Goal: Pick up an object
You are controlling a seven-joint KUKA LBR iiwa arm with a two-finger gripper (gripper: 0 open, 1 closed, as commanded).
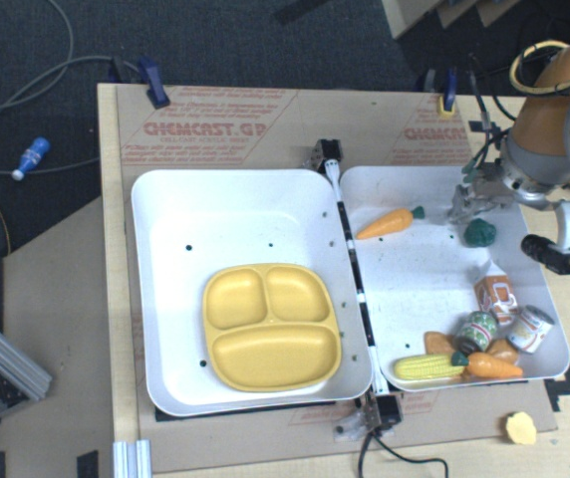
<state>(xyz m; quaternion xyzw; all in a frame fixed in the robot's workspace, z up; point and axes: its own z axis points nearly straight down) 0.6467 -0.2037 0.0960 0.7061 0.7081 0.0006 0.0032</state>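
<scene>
Apparently the gripper [469,205] hangs above a small green toy [480,232] at the right bin's [405,297] far edge. Jaw state: cannot tell. Toy likely light, rounded, slippery; pinch across its middle.

The arm [554,108] comes in from the right, at the top of the view. It is grey with an orange band near the wrist. It bends down and to the left. The gripper [467,203] hangs low at its end, pointing down. It looks small and dark, and it is perhaps a bit tilted.
</scene>
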